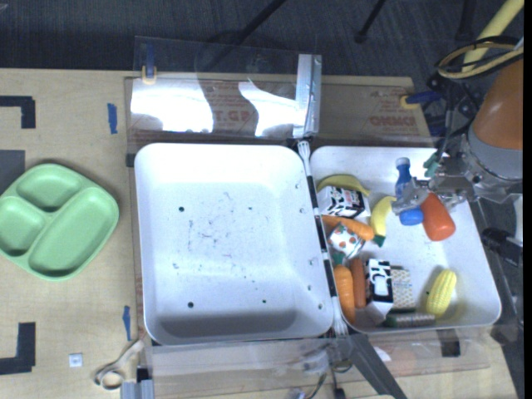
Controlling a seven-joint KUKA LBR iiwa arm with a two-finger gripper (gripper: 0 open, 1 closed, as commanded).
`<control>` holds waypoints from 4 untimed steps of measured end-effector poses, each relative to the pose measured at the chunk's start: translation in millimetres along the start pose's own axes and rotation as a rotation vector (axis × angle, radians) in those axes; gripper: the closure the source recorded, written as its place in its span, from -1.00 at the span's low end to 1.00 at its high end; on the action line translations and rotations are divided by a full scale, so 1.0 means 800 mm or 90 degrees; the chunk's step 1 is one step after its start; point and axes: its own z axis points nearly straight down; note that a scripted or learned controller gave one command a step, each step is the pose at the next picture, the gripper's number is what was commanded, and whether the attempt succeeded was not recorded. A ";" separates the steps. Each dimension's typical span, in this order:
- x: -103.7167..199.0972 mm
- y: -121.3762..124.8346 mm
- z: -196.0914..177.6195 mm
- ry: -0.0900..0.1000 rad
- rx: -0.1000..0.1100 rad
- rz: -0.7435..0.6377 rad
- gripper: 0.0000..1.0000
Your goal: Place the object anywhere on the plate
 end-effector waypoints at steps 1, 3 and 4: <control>0.122 -0.075 -0.033 0.001 0.001 -0.055 1.00; 0.203 -0.047 0.056 0.000 0.003 0.281 1.00; 0.233 0.010 0.056 0.000 0.002 0.313 1.00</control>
